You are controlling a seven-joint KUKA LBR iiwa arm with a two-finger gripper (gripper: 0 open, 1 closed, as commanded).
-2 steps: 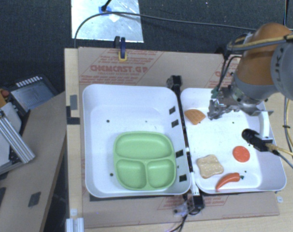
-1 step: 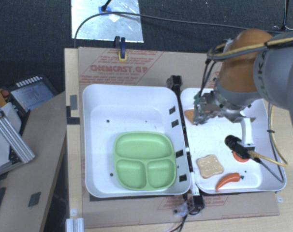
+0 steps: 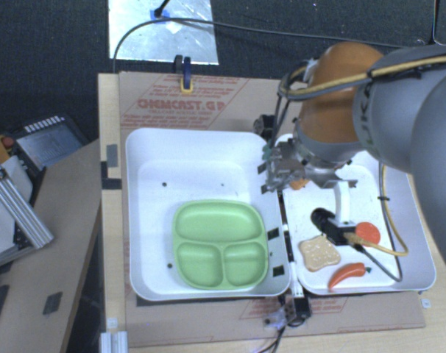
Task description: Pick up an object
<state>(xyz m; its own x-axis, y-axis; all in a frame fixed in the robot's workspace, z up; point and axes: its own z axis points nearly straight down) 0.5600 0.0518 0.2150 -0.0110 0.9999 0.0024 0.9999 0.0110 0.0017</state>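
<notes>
Camera view: single, fixed overhead, slanted downward, middling range. Frames left bin [image 3: 186, 160] and right bin [image 3: 418, 265]; arm [image 3: 414, 116] enters from right.

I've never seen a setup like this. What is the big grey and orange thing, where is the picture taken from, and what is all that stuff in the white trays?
The big grey and orange thing is a robot arm, reaching in from the right. The metal part at its end is its gripper, the "hand" it uses to pick things up. The one camera is fixed above the bench and looks down at a slant.

On the bench are two shallow white bins. The left bin holds a green divided plate. The right bin holds toy food: a slice of toast, a red-orange pepper, a round red piece and a small orange piece close to the gripper.

The gripper hangs low over the edge where the bins meet. From this angle I cannot tell whether it has gripped anything.
</notes>
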